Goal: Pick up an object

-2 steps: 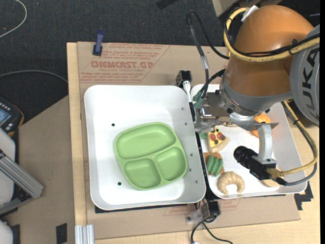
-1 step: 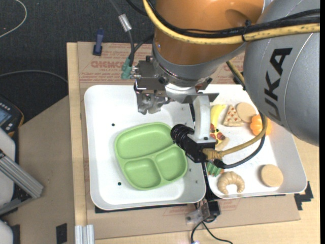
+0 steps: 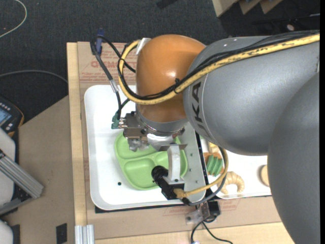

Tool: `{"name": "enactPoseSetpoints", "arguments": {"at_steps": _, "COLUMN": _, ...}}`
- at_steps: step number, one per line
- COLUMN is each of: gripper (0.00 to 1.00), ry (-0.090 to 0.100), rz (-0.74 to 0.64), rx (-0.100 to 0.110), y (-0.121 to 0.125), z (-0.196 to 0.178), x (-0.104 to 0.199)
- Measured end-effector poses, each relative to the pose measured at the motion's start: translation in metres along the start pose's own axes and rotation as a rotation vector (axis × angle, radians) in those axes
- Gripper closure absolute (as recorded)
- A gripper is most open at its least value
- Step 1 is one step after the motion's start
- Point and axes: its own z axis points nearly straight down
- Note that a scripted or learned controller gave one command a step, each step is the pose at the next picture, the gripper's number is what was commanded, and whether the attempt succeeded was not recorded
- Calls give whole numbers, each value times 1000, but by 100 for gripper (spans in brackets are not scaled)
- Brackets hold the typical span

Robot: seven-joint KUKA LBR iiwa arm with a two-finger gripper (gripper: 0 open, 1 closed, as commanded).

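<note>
A light green divided plate (image 3: 136, 168) lies in the left white bin (image 3: 99, 141), towards its near right part. The arm's orange band (image 3: 161, 75) and grey wrist hang right over it. My gripper (image 3: 161, 151) points down onto the plate, and the wrist hides most of it. In the right bin lie a tan croissant-shaped toy (image 3: 234, 181) and an orange and green carrot-like toy (image 3: 214, 162), both partly covered by the arm.
A yellow and black cable (image 3: 127, 80) loops around the wrist on its left side. A black connector (image 3: 163, 179) sticks out over the plate's near edge. The bins rest on a cardboard-coloured bench (image 3: 76, 85). A round tan thing (image 3: 264, 175) peeks out at the right.
</note>
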Motion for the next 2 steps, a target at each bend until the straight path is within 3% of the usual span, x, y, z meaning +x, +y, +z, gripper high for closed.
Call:
{"name": "enactPoseSetpoints", "arguments": {"at_steps": 1, "gripper": 100, "ry": 16, "rz": -3, "rx": -36, "y": 18, "z": -294, "x": -2}}
{"name": "enactPoseSetpoints", "arguments": {"at_steps": 2, "gripper": 100, "ry": -1, "rz": 2, "rx": -1, "y": 60, "z": -135, "x": -1}}
